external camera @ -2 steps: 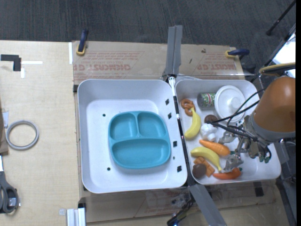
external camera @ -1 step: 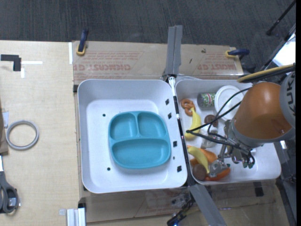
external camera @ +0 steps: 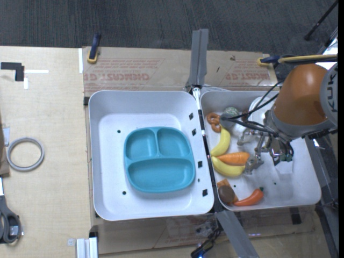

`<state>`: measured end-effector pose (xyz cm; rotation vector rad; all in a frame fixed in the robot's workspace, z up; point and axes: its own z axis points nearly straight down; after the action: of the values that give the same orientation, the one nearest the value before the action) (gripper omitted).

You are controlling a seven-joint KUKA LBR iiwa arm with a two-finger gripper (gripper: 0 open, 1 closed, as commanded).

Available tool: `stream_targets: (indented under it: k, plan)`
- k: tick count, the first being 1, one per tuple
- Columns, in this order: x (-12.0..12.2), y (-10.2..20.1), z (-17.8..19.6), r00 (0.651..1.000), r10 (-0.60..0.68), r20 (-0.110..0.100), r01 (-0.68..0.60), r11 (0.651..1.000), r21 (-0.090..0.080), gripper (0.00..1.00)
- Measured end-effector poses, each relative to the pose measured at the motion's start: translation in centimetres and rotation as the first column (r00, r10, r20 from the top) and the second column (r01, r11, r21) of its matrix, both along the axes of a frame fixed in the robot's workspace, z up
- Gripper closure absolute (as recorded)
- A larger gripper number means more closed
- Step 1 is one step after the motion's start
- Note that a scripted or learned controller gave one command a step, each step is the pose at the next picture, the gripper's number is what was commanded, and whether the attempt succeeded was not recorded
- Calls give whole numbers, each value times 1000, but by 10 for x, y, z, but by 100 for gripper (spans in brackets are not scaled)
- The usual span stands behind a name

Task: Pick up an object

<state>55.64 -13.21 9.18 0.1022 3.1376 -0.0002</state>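
Observation:
In the right bin (external camera: 290, 195) lie a yellow banana (external camera: 222, 150), an orange carrot (external camera: 234, 157) across it, a second carrot or pepper (external camera: 250, 197) near the front, a brown piece (external camera: 226, 192), a pretzel (external camera: 214, 120) and a grey-green lump (external camera: 231, 112). My gripper (external camera: 252, 163) hangs low over the bin just right of the carrot on the banana. The arm's orange band (external camera: 302, 93) looms above it. Nothing shows between the fingers.
The left bin (external camera: 107, 122) holds a blue divided plate (external camera: 159, 158). On the bench at left lie a grey tape ring (external camera: 24, 153) and scissors (external camera: 9, 226). A grey divider bar (external camera: 199, 58) runs between the bins at the back.

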Motion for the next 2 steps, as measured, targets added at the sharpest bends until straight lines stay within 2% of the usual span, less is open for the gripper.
stream_targets:
  k: [1,2]
  plan:
    - [15,40,1,997,-74,1,74,997,0,0]
    - [15,31,1,1000,-18,1,18,1000,0,0]
